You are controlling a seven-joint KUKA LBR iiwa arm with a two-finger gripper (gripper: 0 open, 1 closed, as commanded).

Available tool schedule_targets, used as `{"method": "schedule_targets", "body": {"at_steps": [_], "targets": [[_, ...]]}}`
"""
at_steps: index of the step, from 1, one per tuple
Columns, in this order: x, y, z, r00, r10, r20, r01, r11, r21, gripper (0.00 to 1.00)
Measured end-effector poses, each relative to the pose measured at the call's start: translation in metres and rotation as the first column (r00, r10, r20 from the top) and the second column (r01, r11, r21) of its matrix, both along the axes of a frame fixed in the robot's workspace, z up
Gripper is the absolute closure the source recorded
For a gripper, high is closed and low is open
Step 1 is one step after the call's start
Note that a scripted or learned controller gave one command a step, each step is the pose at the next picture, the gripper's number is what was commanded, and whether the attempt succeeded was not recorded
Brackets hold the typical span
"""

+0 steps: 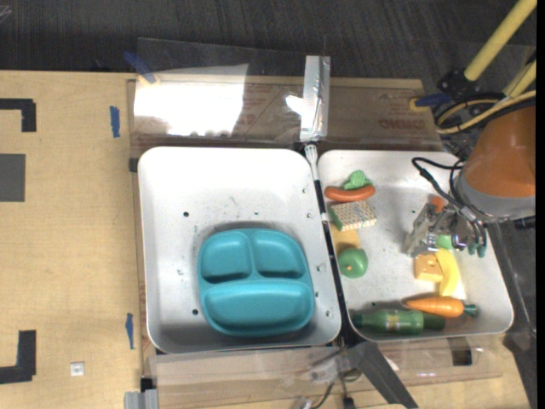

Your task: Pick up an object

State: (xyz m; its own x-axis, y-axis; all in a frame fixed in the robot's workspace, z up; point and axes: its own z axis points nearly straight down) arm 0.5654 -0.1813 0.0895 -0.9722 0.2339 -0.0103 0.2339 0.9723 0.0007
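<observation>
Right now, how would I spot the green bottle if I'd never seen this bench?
Look in the right-hand white bin, along its near edge. The green bottle lies there on its side, left of the orange carrot. It is the only long, dark green thing there.

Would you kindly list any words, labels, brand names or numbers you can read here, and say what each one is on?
No text here reads clearly.
Brown cardboard panel behind the right white plastic bin: faint reddish printing, too blurred to read.
Dark green plastic bottle lying in that bin: yellowish label, too small to read.
Small white tag on the tan board: unreadable.
</observation>
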Motion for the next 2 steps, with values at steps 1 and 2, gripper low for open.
{"method": "schedule_targets", "body": {"at_steps": [1,2], "targets": [[-0.065,0.033,0.0,0.996,0.089,0.0,-0.089,0.996,-0.001,0.0],[-0.08,0.022,0.001,0.987,0.159,0.006,-0.159,0.987,-0.003,0.0]]}}
